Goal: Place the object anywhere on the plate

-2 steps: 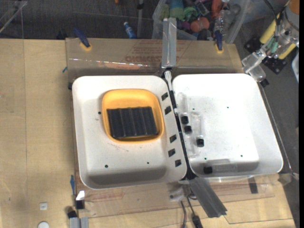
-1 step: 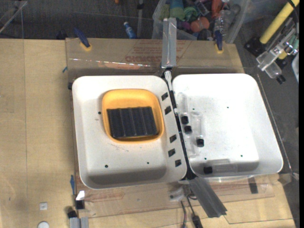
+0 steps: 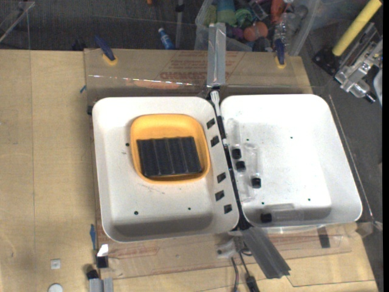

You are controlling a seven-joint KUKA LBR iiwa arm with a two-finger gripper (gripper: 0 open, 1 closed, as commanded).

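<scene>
The wooden bench [image 3: 42, 163] lies bare along its left edge, with a few small bits of hardware near its near left corner. A blue clamp [image 3: 107, 51] sits at the far edge of the clear sheet behind the bins.

The left bin [image 3: 112, 187] holds an orange plate [image 3: 167, 123] set toward the bin's far side. The object [image 3: 169, 156], a dark, flat, ridged slab with lengthwise grooves, lies flat on the plate and covers most of its middle and near part, leaving an orange margin showing on the far, left and right sides. It rests wholly within the plate's rim.

A row of black tabs [image 3: 217, 159] runs along the seam where the two bins meet.

The right bin [image 3: 304, 132] carries several small black pieces [image 3: 256, 180] close to its left edge.

Beyond the bench's far edge stands a clear tub of coloured toys [image 3: 255, 8], and a yellow bar [image 3: 361, 18] lies at the far right corner.

Whether the gripper is open or closed cannot be told
</scene>
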